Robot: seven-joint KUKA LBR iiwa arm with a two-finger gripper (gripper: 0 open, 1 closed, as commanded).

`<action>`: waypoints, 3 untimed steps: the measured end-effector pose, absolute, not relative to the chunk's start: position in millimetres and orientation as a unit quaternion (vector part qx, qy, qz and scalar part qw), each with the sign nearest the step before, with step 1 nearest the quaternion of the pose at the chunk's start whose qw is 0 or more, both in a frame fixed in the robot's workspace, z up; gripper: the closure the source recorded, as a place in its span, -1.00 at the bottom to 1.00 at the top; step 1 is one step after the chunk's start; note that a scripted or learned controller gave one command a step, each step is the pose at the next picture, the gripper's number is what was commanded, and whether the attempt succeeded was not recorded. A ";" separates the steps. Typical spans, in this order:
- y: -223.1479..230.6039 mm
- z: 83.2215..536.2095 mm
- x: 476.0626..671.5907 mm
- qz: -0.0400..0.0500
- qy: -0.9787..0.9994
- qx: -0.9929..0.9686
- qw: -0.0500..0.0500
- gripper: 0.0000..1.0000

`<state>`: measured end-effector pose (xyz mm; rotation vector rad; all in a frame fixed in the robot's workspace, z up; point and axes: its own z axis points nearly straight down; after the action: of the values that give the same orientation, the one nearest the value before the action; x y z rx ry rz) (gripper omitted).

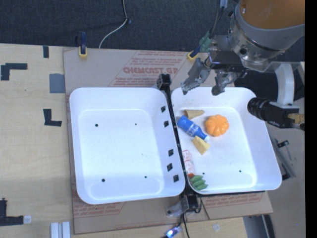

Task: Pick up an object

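Two shallow white bins are seen side by side on a brown cardboard sheet [143, 71] that lies on the wooden bench [29, 133]. The left bin [119, 187] and the right bin [257, 177] are touching along a middle edge where small black clips are placed. The gripper [204, 87] is held above the far edge of the right bin, and its two fingers are spread apart with nothing between them — one finger [190, 83] is seen to the left and the other to the right. The objects are gathered in the left half of the right bin. An orange pumpkin-shaped toy [217, 125] is placed near the middle of this bin, and just to its left a blue bottle [190, 128] is lying tilted. A small tan wedge [193, 113] is found at the far side of the bottle, and a second yellow piece [200, 145] is touching the bottle's near end. A small packet with red marks [187, 160] lies against the middle edge, and a green object [198, 182] rests in the near left corner — its kind cannot be told. A yellow clamp [82, 51] is fixed at the far left corner of the cardboard.
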<state>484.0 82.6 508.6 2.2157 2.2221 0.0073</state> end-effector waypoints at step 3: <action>103.6 438.9 483.1 -0.001 0.710 0.704 -0.002 1.00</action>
<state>483.1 103.6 438.9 2.2141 2.2330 -0.0040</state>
